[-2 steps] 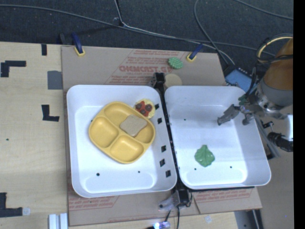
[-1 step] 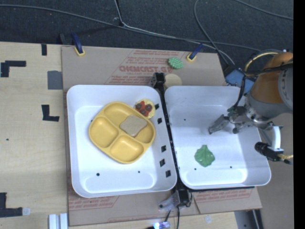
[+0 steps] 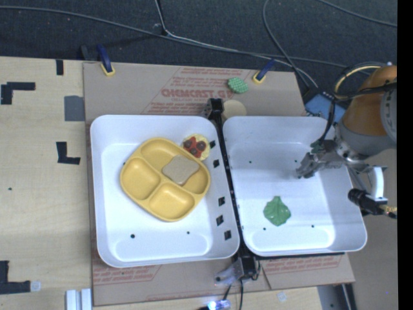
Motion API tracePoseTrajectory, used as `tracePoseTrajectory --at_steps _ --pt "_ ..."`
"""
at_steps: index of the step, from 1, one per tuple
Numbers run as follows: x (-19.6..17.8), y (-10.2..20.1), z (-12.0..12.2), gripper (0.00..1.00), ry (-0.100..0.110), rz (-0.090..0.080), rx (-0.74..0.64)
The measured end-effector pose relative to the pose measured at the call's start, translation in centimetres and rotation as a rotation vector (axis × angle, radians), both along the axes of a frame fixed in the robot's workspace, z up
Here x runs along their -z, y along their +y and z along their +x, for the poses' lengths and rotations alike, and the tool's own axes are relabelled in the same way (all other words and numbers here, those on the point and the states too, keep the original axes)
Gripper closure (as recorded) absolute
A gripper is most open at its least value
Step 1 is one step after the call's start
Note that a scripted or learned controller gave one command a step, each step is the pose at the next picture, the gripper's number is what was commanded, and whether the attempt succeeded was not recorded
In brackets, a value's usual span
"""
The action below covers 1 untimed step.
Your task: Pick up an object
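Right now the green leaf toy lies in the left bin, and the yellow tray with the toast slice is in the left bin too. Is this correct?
Not quite. The camera view shows the green leaf toy in the right bin, not the left. The yellow tray with the toast slice is indeed in the left bin.

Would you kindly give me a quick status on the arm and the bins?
Gripper low in right bin, nothing seen in it. Green leaf piece lying loose nearby, apart from it. Path between looks bare.
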<state>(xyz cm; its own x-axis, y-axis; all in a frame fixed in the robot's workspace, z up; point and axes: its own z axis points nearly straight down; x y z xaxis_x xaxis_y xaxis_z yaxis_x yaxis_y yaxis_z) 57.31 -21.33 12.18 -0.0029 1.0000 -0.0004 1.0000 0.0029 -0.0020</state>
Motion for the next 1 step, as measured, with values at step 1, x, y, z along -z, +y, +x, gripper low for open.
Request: tracePoseTrajectory --at_steps 1 --pt "-5.99 -0.58 0.70 1.00 -0.007 -0.002 0.002"
